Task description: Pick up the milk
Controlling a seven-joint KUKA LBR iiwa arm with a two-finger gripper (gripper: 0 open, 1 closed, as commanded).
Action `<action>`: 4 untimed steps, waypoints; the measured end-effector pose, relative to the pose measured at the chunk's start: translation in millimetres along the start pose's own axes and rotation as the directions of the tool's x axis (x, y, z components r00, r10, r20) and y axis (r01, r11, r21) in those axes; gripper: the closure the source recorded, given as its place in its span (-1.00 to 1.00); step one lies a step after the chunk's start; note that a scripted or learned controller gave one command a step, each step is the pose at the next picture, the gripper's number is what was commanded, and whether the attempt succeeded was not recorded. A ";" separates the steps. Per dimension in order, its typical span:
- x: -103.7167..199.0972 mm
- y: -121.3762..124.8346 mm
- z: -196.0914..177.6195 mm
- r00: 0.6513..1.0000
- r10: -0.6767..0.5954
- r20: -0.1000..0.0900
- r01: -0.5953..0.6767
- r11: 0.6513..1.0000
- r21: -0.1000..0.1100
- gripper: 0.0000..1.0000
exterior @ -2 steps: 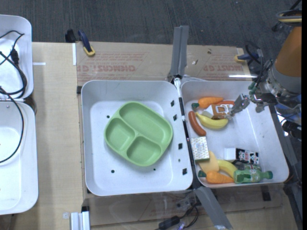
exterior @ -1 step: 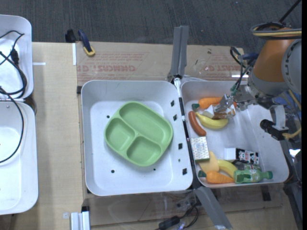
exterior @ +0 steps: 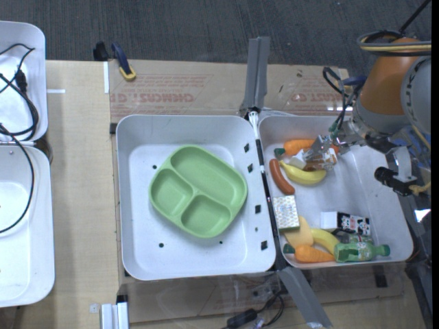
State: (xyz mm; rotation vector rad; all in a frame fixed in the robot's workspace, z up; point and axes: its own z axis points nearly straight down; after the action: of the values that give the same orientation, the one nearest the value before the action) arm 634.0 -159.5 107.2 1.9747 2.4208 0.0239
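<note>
Bottle [exterior: 358, 252] lies far below the gripper [exterior: 322, 149], milk [exterior: 353, 223] between them (untouched); finger state unclear, gripper low over the banana [exterior: 305, 175].

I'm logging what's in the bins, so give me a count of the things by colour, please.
Green: 2, divided plate, bottle
Orange: 2, carrot, carrot
Yellow: 2, banana, banana
Red: 1, sausage
Black and white: 1, milk carton
Tan: 1, cracker block
Total: 9, not counting small items under the gripper.
</note>
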 end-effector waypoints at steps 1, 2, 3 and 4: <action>21.2 16.6 0.6 0.999 -0.046 0.010 0.046 0.999 0.000 -1.00; -17.4 15.9 -28.9 1.000 -0.002 -0.001 0.002 1.000 0.020 -1.00; 11.2 3.1 -3.3 0.994 -0.110 0.007 0.110 0.994 0.004 -1.00; -52.3 -62.7 -8.0 0.971 -0.240 0.003 0.240 0.971 0.007 -1.00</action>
State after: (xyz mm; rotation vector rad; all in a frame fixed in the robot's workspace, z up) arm 582.9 -223.4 114.0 1.6678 2.6410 0.0081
